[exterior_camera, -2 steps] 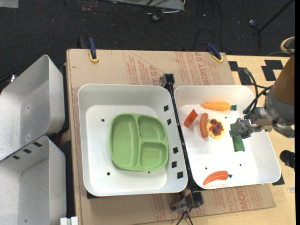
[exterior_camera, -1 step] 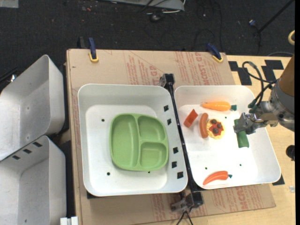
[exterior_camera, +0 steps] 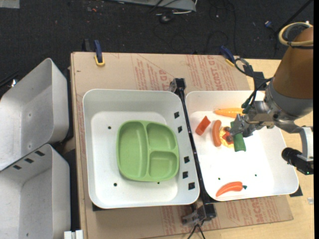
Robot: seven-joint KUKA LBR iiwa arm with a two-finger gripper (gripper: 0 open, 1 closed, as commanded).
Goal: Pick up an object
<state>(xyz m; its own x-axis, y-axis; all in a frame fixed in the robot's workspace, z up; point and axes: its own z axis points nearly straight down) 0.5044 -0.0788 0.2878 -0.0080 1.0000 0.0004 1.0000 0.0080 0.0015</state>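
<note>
Gripper (exterior_camera: pixel 238 133) sits low over the right bin (exterior_camera: pixel 279 185), upper-middle part, at the end of the grey arm (exterior_camera: pixel 294 91) w/ orange band reaching in from the right; can't tell how its fingertips stand, they blur into a small clutter of toys; a green piece (exterior_camera: pixel 240 143) lies right under/against the tip, whether it's gripped or just beside, can't tell; something yellow and red peeks out next to it, too small to name. Just left of the gripper: a red sausage-like piece (exterior_camera: pixel 216 133), upright-ish; further left an orange-red wedge (exterior_camera: pixel 202 125), tilted; above, a long orange carrot-shaped piece (exterior_camera: pixel 228 112) lying flat, near the arm's wrist. Well apart, near the bin's front edge: a red-orange pepper w/ green stem (exterior_camera: pixel 231 187). Left bin (exterior_camera: pixel 94 133) holds a green divided plate (exterior_camera: pixel 148 151), 3 compartments, approx centred. Both bins rest on a cardboard sheet (exterior_camera: pixel 149 68).
</note>
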